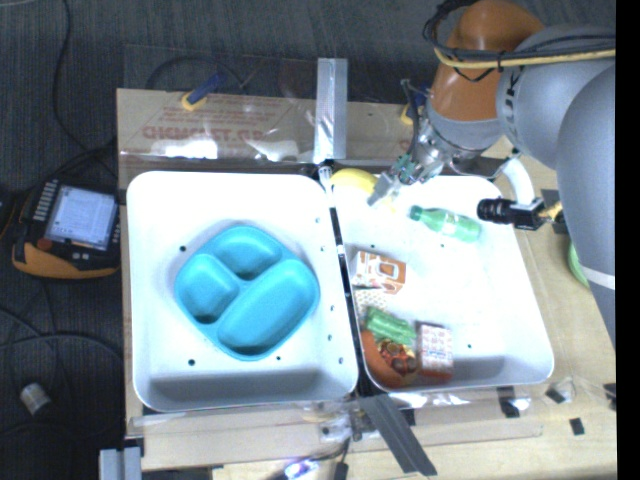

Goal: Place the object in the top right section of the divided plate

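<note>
A blue divided plate lies in the left bin; nothing lies in its sections. In the right bin a yellow lemon-like object rests at the far left corner. A green bottle lies near the far wall. A small orange-and-white carton sits by the divider. My gripper hangs low over the right bin's far edge, just right of the yellow object, with nothing visibly between its fingers.
A green packet, a patterned box and a brown item crowd the right bin's near left corner. A handheld device lies left of the bench. Plastic sheeting lies behind the bins.
</note>
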Available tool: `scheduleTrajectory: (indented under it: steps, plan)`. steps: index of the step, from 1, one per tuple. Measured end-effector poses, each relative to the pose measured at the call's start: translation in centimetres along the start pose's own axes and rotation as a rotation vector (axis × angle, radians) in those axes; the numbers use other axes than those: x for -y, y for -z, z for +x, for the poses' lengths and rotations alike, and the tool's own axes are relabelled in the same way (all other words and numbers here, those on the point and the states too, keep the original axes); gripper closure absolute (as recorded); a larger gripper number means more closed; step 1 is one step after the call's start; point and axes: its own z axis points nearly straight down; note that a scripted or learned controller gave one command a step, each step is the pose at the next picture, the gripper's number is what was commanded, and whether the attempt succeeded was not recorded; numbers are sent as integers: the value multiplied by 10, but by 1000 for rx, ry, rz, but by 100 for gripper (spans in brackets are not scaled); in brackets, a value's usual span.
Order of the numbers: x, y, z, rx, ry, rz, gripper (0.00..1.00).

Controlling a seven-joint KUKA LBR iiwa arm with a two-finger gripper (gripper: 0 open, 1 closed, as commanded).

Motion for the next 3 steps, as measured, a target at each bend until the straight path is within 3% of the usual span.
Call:
scheduleTrajectory:
  steps: [1,2,3]
  plan:
    - [-22,0,69,0,144,0,100]
    - [-54,9,159,-1,141,0,100]
    - [-64,-7,253,-1,85,2,100]
